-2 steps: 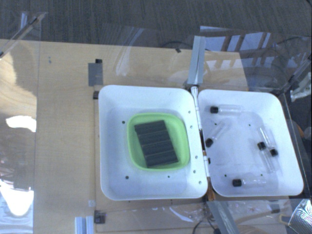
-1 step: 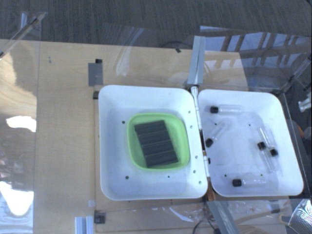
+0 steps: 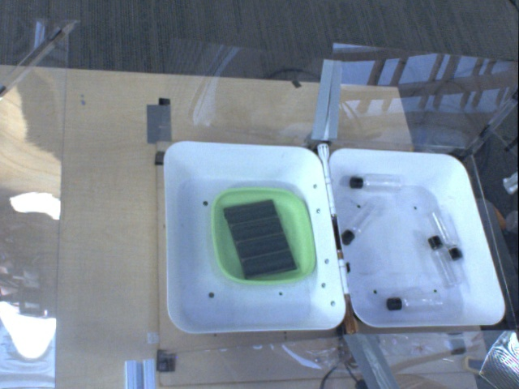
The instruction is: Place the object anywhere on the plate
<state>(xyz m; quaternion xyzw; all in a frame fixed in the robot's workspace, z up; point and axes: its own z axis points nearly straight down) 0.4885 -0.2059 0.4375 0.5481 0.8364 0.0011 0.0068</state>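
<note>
Left bin's (image 3: 188, 298) green plate (image 3: 220, 241) bears a dark block (image 3: 259, 239), long axis near-to-far; claw state untellable.

At five o'clock, in the very corner, a rounded grey piece (image 3: 500, 365) comes into the frame. Its surface is silvery, with a fine crosshatched texture and a pale sheen along its upper edge. Too little of it shows to tell whether it belongs to the arm. At three o'clock, hard against the edge, sits a small pale grey block (image 3: 511, 185), too blurred to tell what it is.
</note>
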